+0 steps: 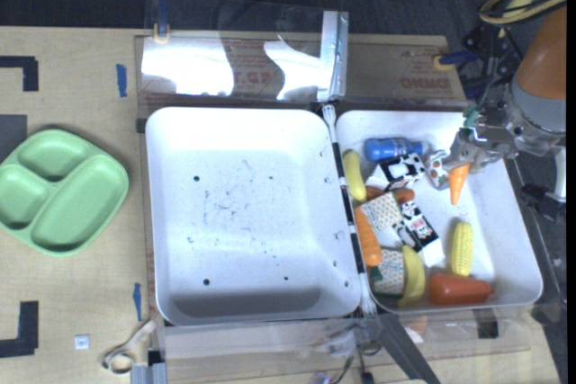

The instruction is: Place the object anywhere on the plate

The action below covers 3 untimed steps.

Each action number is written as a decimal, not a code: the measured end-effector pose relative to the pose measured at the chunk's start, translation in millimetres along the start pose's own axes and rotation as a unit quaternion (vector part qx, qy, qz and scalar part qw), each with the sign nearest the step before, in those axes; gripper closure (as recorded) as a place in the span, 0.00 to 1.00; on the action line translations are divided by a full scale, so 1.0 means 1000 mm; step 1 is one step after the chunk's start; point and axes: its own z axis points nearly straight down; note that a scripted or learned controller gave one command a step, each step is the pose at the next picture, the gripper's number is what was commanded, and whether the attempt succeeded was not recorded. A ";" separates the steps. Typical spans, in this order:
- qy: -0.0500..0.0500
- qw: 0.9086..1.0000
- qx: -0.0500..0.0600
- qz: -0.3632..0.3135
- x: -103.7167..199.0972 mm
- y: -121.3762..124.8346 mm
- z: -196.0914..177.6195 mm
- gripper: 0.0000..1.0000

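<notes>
Camera view: tapered orange carrot (458, 183), seemingly in metal hand (465, 159).

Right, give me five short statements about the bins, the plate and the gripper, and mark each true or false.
1. The green three-compartment plate sits left of both bins. True.
2. The small orange carrot lies on the plate. False: it hangs between the fingers of the gripper over the right white bin.
3. The left white bin holds the toys. False: they are in the right bin.
4. A yellow corn cob lies in the right bin. True.
5. A blue bottle lies on the bench. False: it lies in the right bin.
</notes>
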 end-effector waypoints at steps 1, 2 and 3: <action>0.001 0.999 0.000 -0.034 0.016 -0.070 0.045 1.00; 0.001 0.993 0.001 -0.118 0.101 -0.098 0.036 1.00; 0.001 0.993 0.000 -0.117 0.101 -0.098 0.035 0.00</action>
